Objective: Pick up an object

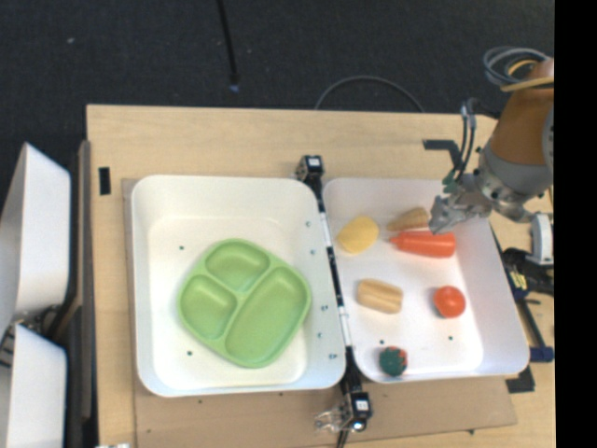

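Note:
In the right bin (485, 343) lie several toy foods: an orange carrot (424, 244), a tan bread piece (408, 219), a yellow lemon (357, 234), a tan roll (380, 296), a red tomato (450, 301) and a dark green and red piece (393, 361). My gripper (446, 215) hangs low over the bin's far right part. Its tip is just above the carrot's right end and right of the bread piece. Nothing shows between its fingers.
The left bin (154, 250) holds a green divided plate (244, 301). A black clip (311, 167) sits where the bins meet at the back, another (353, 406) at the front. Cables and tools lie along the bench's right side (522, 269).

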Robot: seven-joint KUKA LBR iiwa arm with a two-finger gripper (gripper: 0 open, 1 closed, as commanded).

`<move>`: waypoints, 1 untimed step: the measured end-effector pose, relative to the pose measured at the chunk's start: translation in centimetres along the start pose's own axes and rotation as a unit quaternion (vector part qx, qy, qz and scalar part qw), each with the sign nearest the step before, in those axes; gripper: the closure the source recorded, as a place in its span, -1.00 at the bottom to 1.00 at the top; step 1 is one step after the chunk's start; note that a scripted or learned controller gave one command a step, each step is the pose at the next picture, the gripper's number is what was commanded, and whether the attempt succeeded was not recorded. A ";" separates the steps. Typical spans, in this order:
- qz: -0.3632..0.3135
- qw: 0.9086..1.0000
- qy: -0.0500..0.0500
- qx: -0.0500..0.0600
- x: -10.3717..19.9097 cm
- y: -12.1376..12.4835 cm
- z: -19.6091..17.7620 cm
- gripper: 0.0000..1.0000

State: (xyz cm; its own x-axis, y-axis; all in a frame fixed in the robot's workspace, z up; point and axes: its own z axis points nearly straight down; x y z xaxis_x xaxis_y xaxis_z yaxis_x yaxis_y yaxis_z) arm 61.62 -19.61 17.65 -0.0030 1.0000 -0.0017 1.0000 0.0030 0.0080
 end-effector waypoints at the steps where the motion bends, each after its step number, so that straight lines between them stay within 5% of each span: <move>1: 0.000 1.000 -0.001 -0.001 -0.2 0.1 -6.6 1.00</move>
State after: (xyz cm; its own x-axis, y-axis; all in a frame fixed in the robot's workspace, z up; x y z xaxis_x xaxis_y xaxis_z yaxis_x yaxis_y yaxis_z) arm 61.67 -19.77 24.23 -0.0035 1.0000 -0.0027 0.9999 0.0036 0.0094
